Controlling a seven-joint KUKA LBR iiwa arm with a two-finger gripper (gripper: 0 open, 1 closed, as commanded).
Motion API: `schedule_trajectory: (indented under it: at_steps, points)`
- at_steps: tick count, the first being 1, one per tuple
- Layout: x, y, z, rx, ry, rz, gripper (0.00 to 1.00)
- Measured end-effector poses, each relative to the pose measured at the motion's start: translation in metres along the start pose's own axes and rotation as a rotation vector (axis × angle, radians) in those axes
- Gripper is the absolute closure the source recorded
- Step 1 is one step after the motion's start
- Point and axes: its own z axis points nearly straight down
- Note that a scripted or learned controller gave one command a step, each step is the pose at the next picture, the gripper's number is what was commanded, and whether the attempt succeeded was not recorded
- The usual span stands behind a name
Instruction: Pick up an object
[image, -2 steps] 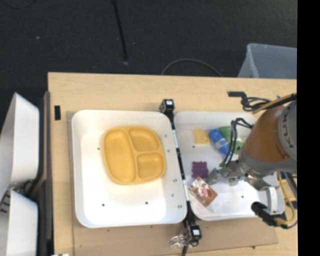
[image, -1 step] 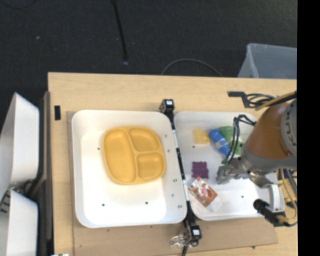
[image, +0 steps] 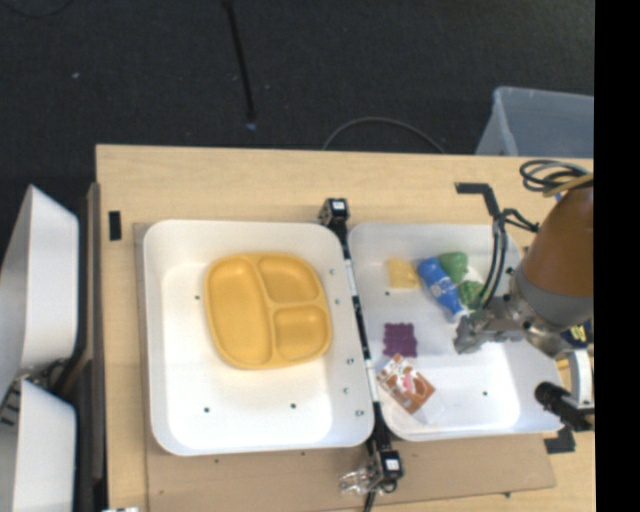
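Objects for picking lie in the right bin (image: 500, 415): a yellow block (image: 402, 273), a blue bottle (image: 440, 284) with a green thing (image: 456, 266) touching it, a purple piece (image: 400, 339) and a red-and-white packet (image: 405, 385) near the bin's front left corner. The left bin (image: 170, 400) holds a yellow divided plate (image: 267, 309) with three compartments. Both bins sit side by side on a light wooden desk (image: 220, 180). Behind the desk the floor (image: 150, 70) is dark, with a black cable (image: 238, 60) across it, and a pale blue tub (image: 540, 122) stands at the back right. White boxes (image: 45, 270) are at the left.

The arm comes from the right, its orange band (image: 562, 250) above the grey wrist. The claw (image: 472, 336) is low over the right bin, just beside the blue bottle and apart from the purple piece. Whether it is apart or together, I cannot tell.
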Motion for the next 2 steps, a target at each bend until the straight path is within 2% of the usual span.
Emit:
schedule_trajectory:
  at_steps: [2]
  points:
    - [-0.002, 0.010, -0.099, -0.002, -0.001, -0.010, 1.00]
